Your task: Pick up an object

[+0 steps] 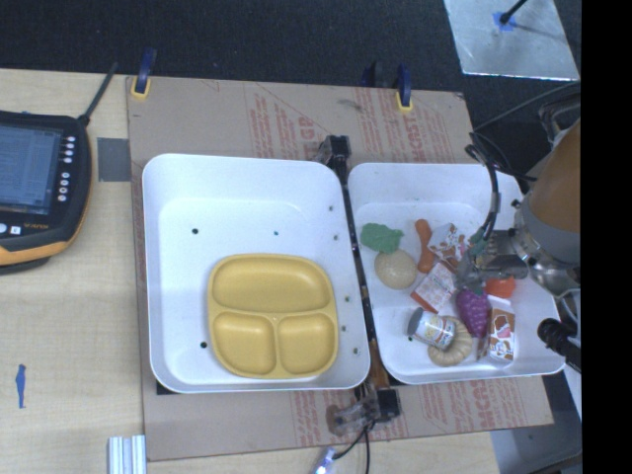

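- The left bin [168, 265] is shallow, white moulded plastic with rounded corners; a smooth, matte yellow tray [274, 316] with three compartments lies toward its 5 o'clock corner.
- The right bin [415, 191], of the same make, holds a clutter of small things: a green leafy piece [381, 236] at 10 o'clock, a pale round lump [396, 270] just below it, an orange carrot shape [425, 244] beside them.
- Lower in that bin lie a knobbly purple grape bunch [474, 311], a shiny small can [435, 331], a tan ring [450, 353] and a printed carton [502, 336].
- The claw [481, 261] hovers over the bin's 3 o'clock side, amid crinkled packets [434, 289]; I cannot tell how it is set, nor whether it holds anything.
- Both bins rest on brown cardboard [296, 117] on the bench [59, 363].
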Robot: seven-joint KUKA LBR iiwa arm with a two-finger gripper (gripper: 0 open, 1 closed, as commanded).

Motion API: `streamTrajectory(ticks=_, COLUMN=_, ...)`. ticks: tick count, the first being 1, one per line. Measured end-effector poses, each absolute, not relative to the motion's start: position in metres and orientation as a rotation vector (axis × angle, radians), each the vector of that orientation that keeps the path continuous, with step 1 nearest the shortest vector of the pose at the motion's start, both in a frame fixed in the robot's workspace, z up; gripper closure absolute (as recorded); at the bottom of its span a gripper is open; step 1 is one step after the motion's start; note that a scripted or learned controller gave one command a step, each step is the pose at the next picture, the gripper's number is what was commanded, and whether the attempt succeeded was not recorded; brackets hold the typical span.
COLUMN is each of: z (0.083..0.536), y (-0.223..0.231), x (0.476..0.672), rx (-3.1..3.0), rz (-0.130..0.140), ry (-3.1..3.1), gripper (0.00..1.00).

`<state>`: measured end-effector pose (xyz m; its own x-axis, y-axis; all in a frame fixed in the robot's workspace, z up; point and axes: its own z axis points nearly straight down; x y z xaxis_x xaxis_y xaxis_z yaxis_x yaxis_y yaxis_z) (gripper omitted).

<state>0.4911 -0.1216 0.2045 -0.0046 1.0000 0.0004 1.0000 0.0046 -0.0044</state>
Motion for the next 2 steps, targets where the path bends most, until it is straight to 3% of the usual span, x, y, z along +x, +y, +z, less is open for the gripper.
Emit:
streamTrajectory(ticks=1, z=0.096, y=-0.111, x=0.540, rx=-2.216, rz=-0.004, ry=-2.232, gripper=0.00)
streamTrajectory(ticks=2, z=0.092, y=-0.143, x=0.600, rx=-2.215, rz=0.003, ry=-2.225, gripper=0.00)
